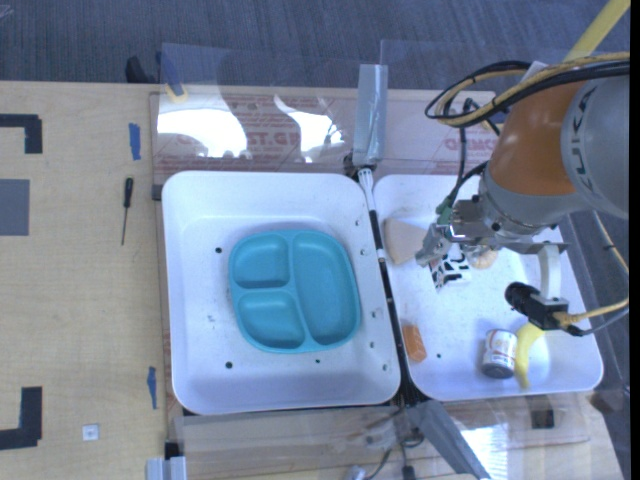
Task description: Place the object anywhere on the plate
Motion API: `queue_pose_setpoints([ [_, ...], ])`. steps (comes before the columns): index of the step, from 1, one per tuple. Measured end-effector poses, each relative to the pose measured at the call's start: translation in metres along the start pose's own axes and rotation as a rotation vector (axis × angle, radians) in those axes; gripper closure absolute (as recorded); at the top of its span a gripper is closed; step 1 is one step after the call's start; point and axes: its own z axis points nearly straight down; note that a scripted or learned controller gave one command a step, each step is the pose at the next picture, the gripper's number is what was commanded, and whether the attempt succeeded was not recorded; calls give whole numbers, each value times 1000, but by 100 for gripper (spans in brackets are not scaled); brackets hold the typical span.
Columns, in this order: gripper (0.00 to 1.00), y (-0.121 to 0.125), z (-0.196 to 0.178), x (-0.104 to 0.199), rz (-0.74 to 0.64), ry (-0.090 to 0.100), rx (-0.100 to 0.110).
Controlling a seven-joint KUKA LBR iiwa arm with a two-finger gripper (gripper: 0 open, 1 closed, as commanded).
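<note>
Plate (295, 288): teal, three compartments, lying flat in the middle of the left bin (180, 268). The desk (70, 318) is pale wood. A thin dark tool (126, 208) lies on it left of the plate, outside the bin.

The arm (540, 148) reaches over the right bin (450, 368), on the plate's right. The pincer (447, 256) hangs low there, a little past the wall that parts the bins and about level with the plate's upper half. I cannot tell whether the pincer is spread or pressed together, because the wrist hardware covers it from this angle.

A small black-and-white piece (453, 272) shows right at the pincer's lower end. I cannot tell whether it is gripped, only touched, or simply lying beneath. It is right of the plate, well apart from it, in the other bin.

Other loose things, all right of the plate in the right bin:
- Tan piece (400, 240): nearest the plate, just across the dividing wall, between the plate and the pincer.
- Orange piece (412, 343): also close to that wall, level with the plate's lower edge.
- Can (497, 353) and a yellow thing (530, 356): side by side and touching, farther from the plate, below its lower edge.
- White curved piece (549, 268): farthest from the plate, beyond the pincer.
</note>
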Motion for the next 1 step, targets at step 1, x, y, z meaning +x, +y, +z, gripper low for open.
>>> queue_pose_setpoints([
  [1, 100, -8, -39, 110, -8, 5, -6],
])
